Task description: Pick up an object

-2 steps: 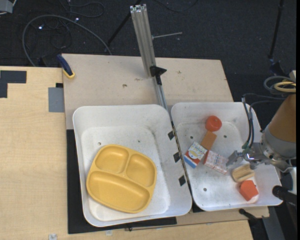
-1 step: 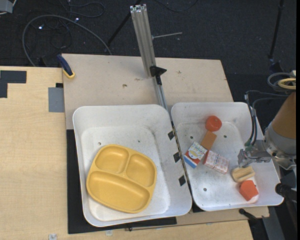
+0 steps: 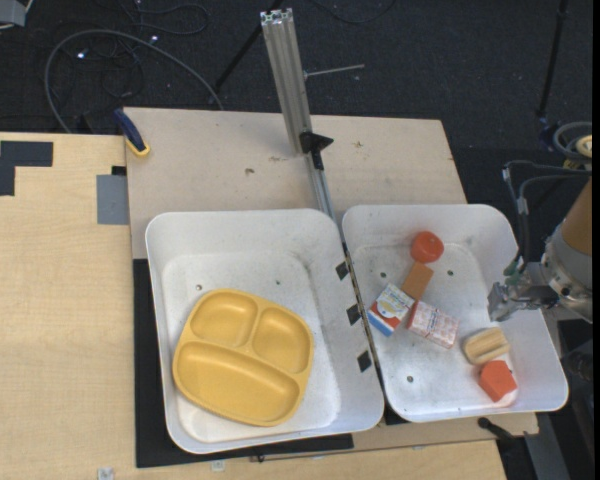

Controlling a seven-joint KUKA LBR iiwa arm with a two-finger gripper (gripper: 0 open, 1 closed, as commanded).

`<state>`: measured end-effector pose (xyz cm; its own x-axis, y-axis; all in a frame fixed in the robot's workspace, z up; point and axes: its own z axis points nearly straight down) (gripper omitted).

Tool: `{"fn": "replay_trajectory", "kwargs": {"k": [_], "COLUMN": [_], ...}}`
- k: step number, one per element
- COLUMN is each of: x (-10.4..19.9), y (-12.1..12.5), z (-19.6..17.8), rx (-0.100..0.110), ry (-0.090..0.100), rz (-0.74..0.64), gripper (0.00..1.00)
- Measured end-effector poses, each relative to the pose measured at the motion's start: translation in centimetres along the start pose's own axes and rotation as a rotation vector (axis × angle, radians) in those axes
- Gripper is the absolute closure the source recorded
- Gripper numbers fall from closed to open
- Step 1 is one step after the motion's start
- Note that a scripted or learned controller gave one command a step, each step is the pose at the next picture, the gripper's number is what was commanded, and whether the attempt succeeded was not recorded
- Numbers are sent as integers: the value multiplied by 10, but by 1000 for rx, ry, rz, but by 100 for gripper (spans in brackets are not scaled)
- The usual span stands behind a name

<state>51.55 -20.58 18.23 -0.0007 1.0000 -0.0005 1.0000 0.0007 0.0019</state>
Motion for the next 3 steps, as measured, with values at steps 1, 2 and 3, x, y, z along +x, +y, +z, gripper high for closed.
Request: {"fn": "replay_trajectory", "kwargs": {"k": [1, 2, 3], "x": [3, 3, 60], "y": [7, 8, 18], "z": [-60, -91, -76], "rx": [-2, 1, 5], "ry": [-1, 0, 3], "rz": [-2, -1, -5], "gripper": [100, 100, 100]}}
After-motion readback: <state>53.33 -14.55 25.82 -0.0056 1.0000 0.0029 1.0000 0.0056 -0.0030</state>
